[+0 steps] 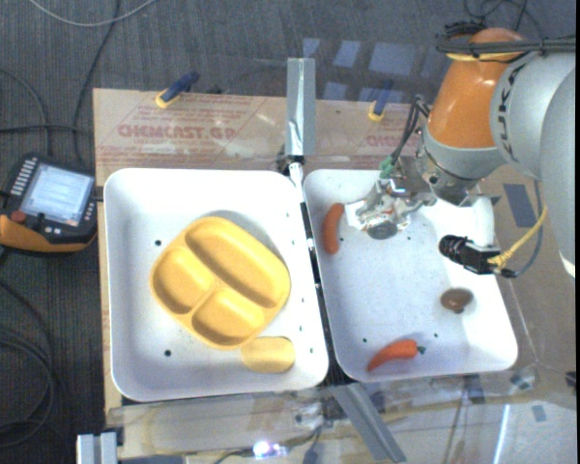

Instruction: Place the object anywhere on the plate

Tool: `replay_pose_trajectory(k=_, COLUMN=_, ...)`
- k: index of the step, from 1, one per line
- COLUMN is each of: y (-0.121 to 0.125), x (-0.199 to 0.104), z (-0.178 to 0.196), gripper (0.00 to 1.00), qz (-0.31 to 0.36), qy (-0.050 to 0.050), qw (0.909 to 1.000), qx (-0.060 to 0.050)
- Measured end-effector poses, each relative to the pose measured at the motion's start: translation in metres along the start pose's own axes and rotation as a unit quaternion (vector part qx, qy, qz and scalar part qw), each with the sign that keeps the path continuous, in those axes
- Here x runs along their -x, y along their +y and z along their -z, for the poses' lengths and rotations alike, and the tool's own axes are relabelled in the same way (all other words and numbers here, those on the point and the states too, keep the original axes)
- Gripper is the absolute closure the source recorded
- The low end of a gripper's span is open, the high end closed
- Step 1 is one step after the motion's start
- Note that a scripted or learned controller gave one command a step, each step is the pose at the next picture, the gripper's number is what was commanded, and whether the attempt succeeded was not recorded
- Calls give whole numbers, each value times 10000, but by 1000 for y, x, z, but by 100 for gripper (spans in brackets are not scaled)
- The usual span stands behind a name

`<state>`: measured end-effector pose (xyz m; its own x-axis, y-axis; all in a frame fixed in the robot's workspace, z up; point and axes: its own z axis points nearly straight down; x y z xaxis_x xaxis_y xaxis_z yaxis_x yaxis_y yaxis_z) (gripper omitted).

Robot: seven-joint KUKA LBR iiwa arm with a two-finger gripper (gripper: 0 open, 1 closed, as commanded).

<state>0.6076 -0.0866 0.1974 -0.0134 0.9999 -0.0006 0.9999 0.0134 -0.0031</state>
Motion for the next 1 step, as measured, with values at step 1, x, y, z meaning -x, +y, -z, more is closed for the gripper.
replay_pose_trajectory(k=1, y=11, x=-72, z=-15, gripper=100, qz=115, qy=-1, qw=9999, qx=-5)
